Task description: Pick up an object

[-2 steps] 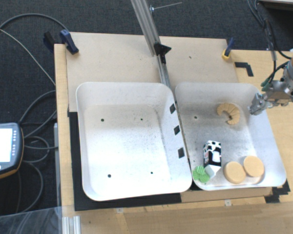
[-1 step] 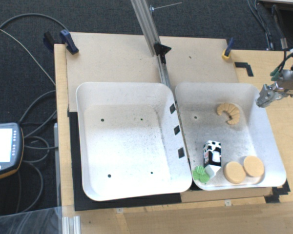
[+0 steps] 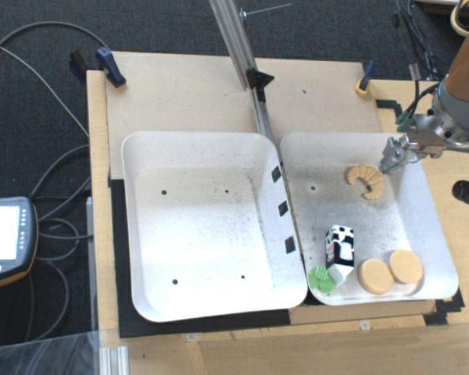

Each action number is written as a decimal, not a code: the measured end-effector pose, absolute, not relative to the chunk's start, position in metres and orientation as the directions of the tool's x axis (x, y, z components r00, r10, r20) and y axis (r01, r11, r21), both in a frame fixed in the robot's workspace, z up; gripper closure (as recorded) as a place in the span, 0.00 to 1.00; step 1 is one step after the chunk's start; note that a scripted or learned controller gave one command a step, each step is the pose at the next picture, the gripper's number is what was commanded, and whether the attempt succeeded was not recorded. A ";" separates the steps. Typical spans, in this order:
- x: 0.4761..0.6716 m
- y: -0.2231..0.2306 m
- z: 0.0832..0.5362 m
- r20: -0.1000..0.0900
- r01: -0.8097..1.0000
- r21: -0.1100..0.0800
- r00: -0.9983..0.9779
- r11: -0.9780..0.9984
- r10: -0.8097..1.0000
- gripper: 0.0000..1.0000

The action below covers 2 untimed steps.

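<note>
In the right bin [image 3: 422,209] lie a tan croissant-shaped piece [image 3: 366,181], a black-and-white patterned carton [image 3: 341,247] with a green item [image 3: 322,279] at its near end, and two round tan discs [image 3: 375,276] [image 3: 406,266]. My gripper [image 3: 392,158] hangs over the bin's far right part, just right of and above the croissant piece. Nothing is visibly held by it.
The left bin [image 3: 141,209] stands beside the right one, with a slanted metal rail [image 3: 242,45] running down between them. Blue clamps [image 3: 109,65] and a yellow-blue clamp [image 3: 365,80] sit at the board's far corners. Cables lie left of the bench.
</note>
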State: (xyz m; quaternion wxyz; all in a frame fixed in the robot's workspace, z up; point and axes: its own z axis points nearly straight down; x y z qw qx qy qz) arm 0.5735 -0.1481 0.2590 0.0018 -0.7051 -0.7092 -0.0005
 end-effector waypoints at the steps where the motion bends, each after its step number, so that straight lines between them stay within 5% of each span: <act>1: 0.588 -0.097 0.245 0.003 1.000 -0.003 -0.006 0.006 1.000 1.00; 2: 0.594 -0.037 0.250 0.003 1.000 0.001 -0.008 0.008 1.000 1.00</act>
